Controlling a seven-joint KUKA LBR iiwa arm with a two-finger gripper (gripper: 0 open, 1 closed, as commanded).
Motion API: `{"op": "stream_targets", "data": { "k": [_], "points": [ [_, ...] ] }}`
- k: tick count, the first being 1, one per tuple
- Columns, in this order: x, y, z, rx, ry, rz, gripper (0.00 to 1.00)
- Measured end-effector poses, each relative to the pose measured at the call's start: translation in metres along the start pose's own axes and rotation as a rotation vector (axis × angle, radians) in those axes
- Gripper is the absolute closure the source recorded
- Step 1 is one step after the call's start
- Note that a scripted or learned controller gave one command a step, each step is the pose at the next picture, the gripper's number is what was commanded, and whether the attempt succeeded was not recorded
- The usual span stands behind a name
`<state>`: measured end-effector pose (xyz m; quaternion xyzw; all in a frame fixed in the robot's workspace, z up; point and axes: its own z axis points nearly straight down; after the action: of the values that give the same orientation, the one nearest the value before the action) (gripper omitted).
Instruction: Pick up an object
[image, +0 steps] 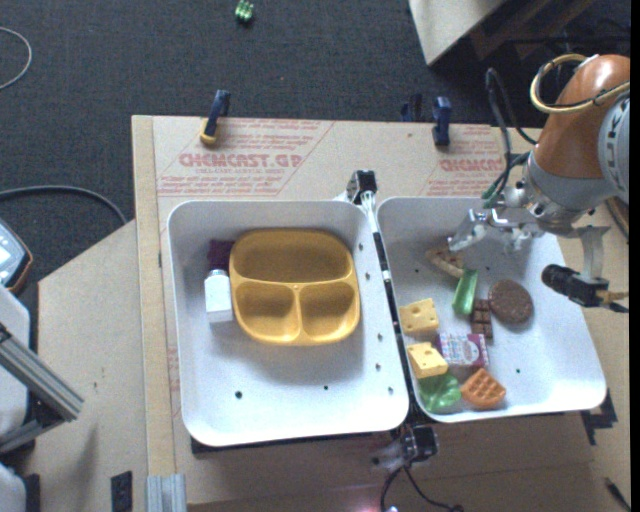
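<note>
1. I see the arm (580, 110) reaching in from the right, with its claw (490, 230) over the back part of the right bin (570, 380).
2. I cannot tell from this view whether the claw is open or closed, and I see nothing that is clearly caught in it.
3. Just below the claw, on the bin floor, lies a tan flat piece (447, 263), and near it a green pod (465, 292) standing on a slant.
4. To the right of the pod sit a brown round patty (511, 301) and a dark chocolate bar (482, 320), touching or nearly so.
5. Toward the front of that bin I count two yellow cheese blocks (419, 317), a pink packet (463, 349), a waffle (483, 388) and a green leaf (440, 394) in the front corner.
6. The left bin (200, 400) holds a yellow divided plate (295, 285), with a small white bottle (218, 297) touching its left side and a dark red thing (220, 252) just behind the bottle.
7. Both bins rest on the counter (150, 300), which has clamps (213, 118) along its far edge.
</note>
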<state>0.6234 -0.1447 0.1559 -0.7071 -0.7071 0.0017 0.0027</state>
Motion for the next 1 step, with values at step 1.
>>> {"op": "stream_targets", "data": {
  "k": [1],
  "points": [
    [-0.0022,0.0089,0.0542,0.001,0.000,-0.001,0.00]
  ]
}}
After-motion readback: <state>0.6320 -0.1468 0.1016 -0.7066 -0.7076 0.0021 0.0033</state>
